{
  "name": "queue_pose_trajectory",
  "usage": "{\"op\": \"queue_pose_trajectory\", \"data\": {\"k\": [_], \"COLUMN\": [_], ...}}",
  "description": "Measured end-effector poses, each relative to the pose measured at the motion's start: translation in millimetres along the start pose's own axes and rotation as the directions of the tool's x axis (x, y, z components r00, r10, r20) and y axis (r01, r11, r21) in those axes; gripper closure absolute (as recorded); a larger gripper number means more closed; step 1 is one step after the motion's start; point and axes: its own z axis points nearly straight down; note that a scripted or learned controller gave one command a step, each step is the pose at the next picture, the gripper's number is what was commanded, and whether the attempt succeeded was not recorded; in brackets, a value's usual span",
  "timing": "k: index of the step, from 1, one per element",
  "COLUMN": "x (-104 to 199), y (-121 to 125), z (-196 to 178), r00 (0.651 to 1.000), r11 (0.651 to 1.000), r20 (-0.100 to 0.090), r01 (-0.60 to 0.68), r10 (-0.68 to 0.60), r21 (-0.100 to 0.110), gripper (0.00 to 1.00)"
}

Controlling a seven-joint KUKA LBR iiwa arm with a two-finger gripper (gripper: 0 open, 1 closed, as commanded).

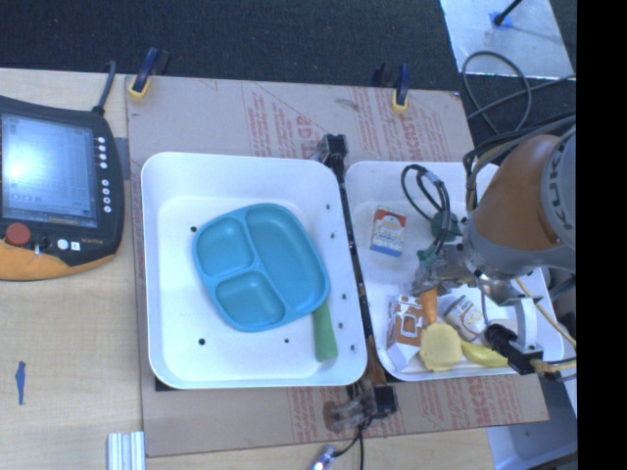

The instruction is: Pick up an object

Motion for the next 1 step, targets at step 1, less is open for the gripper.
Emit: {"op": "queue_pose_trajectory", "data": {"k": [1], "x": [43.0], "y": [50.3], "z": [-90.8], "r00": [1.000], "r11": [1.000], "r20": [-0.003], "r01": [-0.005], "r10": [0.005], "r21": [-0.003], "gripper": [1.00]}}
